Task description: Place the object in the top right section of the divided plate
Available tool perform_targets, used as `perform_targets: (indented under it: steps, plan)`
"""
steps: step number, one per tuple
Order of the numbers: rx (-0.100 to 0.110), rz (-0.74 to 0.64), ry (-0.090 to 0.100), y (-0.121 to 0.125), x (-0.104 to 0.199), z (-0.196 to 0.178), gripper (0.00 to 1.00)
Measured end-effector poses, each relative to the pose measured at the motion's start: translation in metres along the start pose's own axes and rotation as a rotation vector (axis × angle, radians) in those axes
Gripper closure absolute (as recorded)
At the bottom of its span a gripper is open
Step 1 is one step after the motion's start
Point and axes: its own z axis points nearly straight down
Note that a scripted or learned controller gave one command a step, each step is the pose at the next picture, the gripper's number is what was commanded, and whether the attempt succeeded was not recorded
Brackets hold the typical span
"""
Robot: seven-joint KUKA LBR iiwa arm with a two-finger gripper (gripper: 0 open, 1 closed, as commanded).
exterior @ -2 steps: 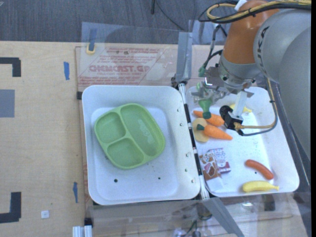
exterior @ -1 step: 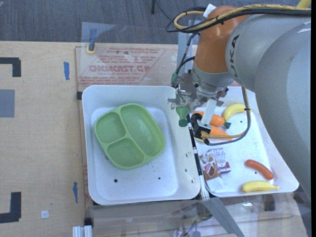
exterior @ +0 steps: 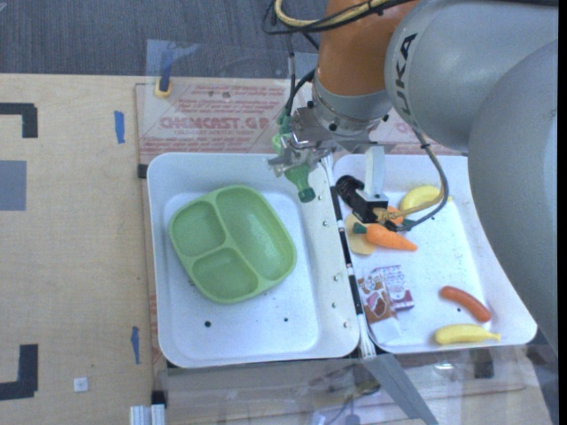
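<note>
Camera view is showing the hand [exterior: 301,177] clamping a small green object [exterior: 305,189] while hanging just past the green divided plate [exterior: 232,243], and I'm guessing a loose pinch is risking it dropping into the left bin [exterior: 177,326] instead

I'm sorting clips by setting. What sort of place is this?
Probably a robotics lab bench: an industrial arm reaches over two white bins, toy food like a carrot lies beside a green divided plate.
</note>
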Motion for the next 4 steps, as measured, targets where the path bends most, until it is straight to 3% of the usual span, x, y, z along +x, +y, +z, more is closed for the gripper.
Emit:
perform_targets:
  steps: [1, 2, 3, 4]
  plan:
    - [0.006, -0.113, 0.001, 0.011, 0.068, 0.062, 1.0]
    - [-0.002, -0.398, 0.0, 0.031, 0.061, -0.049, 1.0]
    - [0.003, -0.487, 0.002, -0.047, 0.061, 0.05, 1.0]
    - [-0.001, -0.614, 0.001, -0.008, 0.093, 0.031, 1.0]
